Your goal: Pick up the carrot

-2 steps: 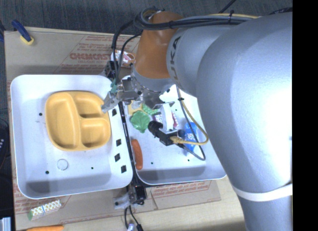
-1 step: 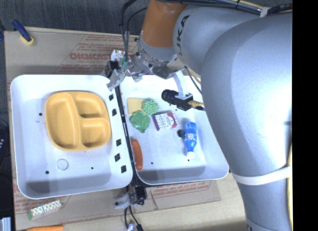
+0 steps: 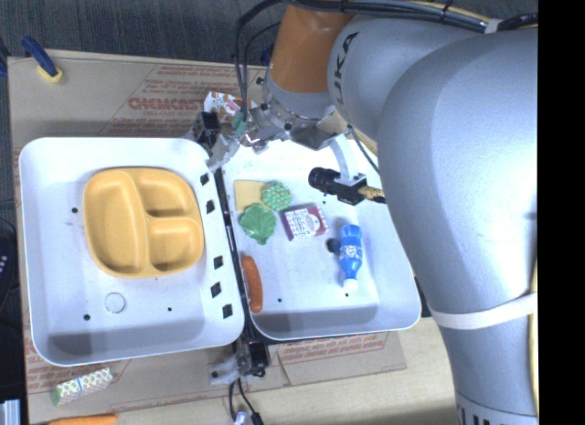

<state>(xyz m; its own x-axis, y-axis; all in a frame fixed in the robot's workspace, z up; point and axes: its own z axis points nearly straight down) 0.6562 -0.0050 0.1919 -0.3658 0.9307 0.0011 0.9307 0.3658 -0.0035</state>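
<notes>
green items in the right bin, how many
2: a round green piece on the yellow slab and a leafy green piece just below it. The arm may hide more.

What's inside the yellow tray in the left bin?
Nothing shows inside the yellow tray: its three compartments look bare. It sits in the left bin. The bin floor under the tray is covered, so that part cannot be seen.

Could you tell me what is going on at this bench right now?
The arm reaches in over the right bin, its gripper near that bin's far left corner. The carrot it should pick up lies untouched by the bin's left wall, nearer the camera. The left bin holds a yellow tray.
</notes>
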